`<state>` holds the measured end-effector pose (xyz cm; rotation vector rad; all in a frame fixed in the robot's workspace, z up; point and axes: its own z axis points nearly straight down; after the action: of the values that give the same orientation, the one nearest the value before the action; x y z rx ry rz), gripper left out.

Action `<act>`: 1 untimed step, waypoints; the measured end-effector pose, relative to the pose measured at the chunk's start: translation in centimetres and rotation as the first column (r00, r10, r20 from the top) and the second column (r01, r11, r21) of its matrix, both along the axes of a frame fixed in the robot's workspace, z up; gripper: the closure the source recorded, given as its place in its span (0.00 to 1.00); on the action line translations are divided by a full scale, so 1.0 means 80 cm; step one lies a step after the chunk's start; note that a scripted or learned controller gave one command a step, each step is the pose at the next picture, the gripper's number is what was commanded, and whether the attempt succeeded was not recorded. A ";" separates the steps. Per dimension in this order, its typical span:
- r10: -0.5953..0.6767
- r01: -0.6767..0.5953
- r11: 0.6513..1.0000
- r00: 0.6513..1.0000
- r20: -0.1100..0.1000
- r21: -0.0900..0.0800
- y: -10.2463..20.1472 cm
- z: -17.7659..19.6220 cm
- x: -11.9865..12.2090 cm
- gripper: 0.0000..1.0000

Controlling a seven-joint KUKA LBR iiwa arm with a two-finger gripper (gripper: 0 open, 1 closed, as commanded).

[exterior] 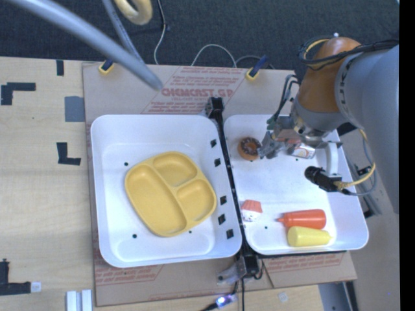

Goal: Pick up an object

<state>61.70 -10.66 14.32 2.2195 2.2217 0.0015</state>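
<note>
Your gripper (269,146) sits low in the right bin (350,238); grip state can't be read from here. The donut (248,148) lies just beside its tip, on the side away from the arm, apparently ungrasped.

Two smooth, faintly glossy white plastic bins (104,193) sit on a matt brown cardboard sheet (194,89) over the pale wood-look table (39,199), one holding a matt yellow plastic divided tray (170,193).

tray (170,193) in left bin (104,173), bottle (303,219) right
</note>
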 end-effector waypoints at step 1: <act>0.000 0.000 1.000 1.000 0.001 -0.001 -0.008 0.065 0.010 1.00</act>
<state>62.53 -11.31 19.48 2.2183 2.2211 0.0019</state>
